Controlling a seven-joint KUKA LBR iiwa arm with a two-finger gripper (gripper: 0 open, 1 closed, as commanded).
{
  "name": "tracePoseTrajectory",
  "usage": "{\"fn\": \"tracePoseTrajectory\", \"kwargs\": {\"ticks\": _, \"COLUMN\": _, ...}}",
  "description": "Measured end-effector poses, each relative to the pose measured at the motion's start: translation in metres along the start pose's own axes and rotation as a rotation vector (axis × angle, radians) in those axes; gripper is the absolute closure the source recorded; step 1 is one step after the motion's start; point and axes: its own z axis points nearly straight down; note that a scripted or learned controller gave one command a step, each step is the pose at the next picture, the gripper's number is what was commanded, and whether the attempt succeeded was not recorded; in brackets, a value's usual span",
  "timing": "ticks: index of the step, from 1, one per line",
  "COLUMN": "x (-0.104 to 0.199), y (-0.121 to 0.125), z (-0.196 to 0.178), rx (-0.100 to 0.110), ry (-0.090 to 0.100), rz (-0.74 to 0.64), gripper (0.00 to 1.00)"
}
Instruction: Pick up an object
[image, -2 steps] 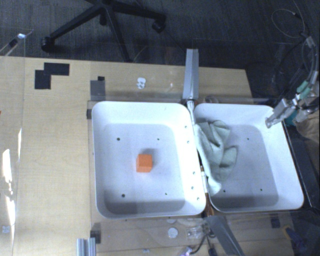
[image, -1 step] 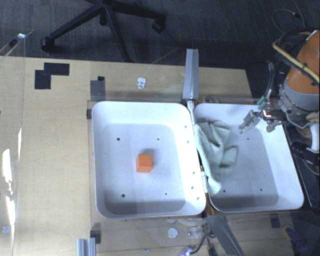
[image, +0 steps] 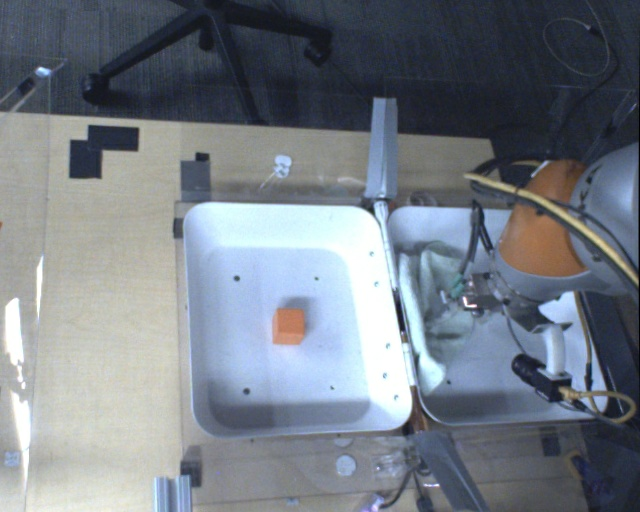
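An orange cube (image: 289, 326) lies near the middle of the left bin (image: 215, 250). A pale, crumpled cloth-like thing (image: 428, 300) lies along the left side of the right bin (image: 480, 395). My gripper (image: 459, 297) is low in the right bin, right at the cloth's right edge, under the arm's orange band (image: 535, 235). The arm hides the bin's back right part.
A grey metal post (image: 381, 150) stands behind the seam between the bins. A yellow cable (image: 560, 215) loops over the arm, and a black connector (image: 535, 375) hangs at the right bin's front right. Wooden bench top (image: 90, 330) surrounds the bins.
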Motion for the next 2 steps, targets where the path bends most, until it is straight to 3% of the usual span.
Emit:
{"fn": "tracePoseTrajectory", "kwargs": {"ticks": 1, "x": 0.001, "y": 0.001, "z": -0.011, "rx": -0.003, "ry": 0.0, "rz": -0.001, "gripper": 1.0}}
{"fn": "tracePoseTrajectory", "kwargs": {"ticks": 2, "x": 0.046, "y": 0.049, "z": -0.126, "rx": -0.006, "ry": -0.001, "rz": 0.126, "gripper": 1.0}}
